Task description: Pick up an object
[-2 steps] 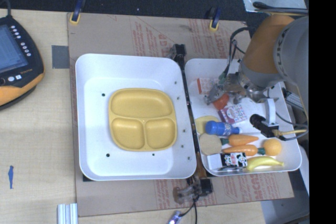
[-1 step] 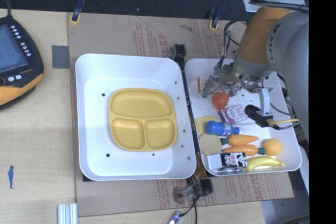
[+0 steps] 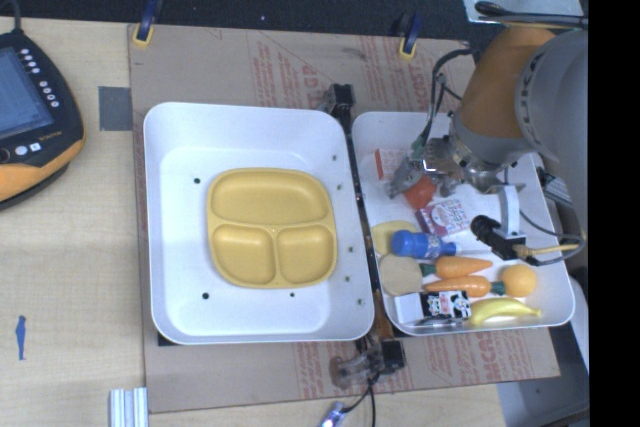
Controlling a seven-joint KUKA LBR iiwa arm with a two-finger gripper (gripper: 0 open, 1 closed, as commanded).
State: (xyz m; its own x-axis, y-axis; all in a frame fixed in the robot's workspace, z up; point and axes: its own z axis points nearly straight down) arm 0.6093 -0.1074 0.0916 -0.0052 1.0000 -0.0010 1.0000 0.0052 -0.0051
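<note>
From the overhead camera you look down on a pale wooden bench (image 3: 70,275) covered in part by a brown cardboard sheet (image 3: 250,65), clipped at its far edge, with dark floor beyond. A teach pendant (image 3: 30,120) lies at the bench's left edge. The left bin (image 3: 165,215) carries a yellow divided plate (image 3: 272,225) near its centre. The right bin (image 3: 385,130) holds a clutter along its near edge: a blue bottle (image 3: 412,243), a carrot (image 3: 462,267), an orange ball (image 3: 518,280), a banana (image 3: 505,313). The gripper (image 3: 425,173) hangs over the right bin's far half, beside a red packet (image 3: 422,193); you cannot tell how far it is open or whether it has hold of anything.
</note>
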